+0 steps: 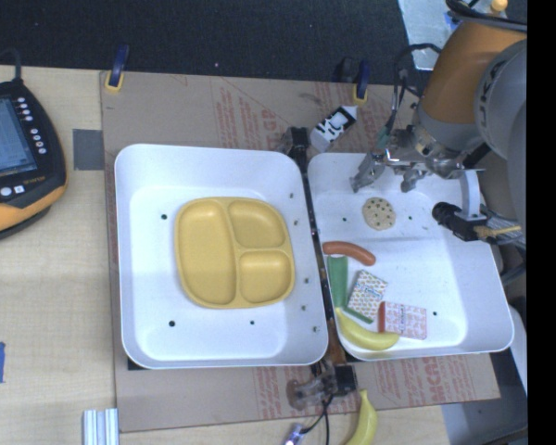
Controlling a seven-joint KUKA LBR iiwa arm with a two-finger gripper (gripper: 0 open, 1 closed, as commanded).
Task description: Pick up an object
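My gripper (386, 180) hangs over the far part of the right bin (463, 286), fingers spread open with nothing between them. Just below it lies a round chocolate-chip cookie (379, 213). Nearer the front of the same bin are a hot dog sausage (348, 250), a green block (336, 281), a patterned packet (366, 295), a pink patterned packet (404, 320) and a yellow banana (366, 335). The left bin (144, 248) holds a yellow divided plate (233, 251).
A teach pendant (14, 160) lies on the bench at far left. A small black-and-white item (332, 127) sits behind the bins. Another banana (363, 422) lies on the bench in front of the right bin, beside a clamp (315, 387).
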